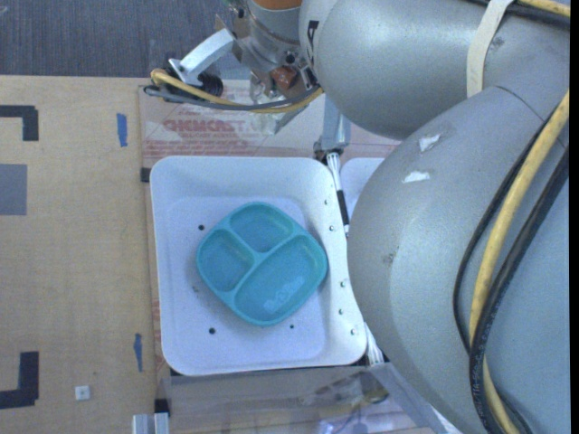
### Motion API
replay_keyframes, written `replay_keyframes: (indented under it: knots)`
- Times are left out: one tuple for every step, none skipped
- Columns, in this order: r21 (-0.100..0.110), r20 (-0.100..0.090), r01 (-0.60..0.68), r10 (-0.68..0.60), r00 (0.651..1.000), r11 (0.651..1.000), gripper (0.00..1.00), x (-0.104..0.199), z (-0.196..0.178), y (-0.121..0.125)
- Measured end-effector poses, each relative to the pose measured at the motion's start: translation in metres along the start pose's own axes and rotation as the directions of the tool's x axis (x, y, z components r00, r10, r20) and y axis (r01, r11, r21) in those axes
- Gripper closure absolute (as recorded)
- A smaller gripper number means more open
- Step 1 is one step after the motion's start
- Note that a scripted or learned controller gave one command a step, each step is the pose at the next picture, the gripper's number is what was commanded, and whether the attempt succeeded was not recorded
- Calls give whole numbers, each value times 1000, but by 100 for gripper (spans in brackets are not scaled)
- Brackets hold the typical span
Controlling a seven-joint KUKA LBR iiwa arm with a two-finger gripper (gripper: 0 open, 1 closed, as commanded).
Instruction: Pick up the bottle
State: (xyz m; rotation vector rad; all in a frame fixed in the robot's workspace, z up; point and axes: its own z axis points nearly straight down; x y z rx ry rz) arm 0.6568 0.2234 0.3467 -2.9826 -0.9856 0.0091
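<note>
Tool [271, 84] above the bin [172, 333]; grip state unclear; bottle location unclear.

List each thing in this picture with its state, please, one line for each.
Teal divided plate: lies flat, right side up, in the left bin, compartments bare.
Left bin: upright on the bench, holds the plate.
Right bin: mostly covered by the arm.
Arm: reaches over the bins.

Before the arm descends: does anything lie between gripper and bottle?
Cannot tell: the arm hides most of the right bin, where the bottle may lie. The left bin near the gripper holds a plate.
</note>
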Motion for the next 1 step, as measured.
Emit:
replay_keyframes:
  knots:
    - [-1,-1,-115,115,993,993,100,-20,67,-13]
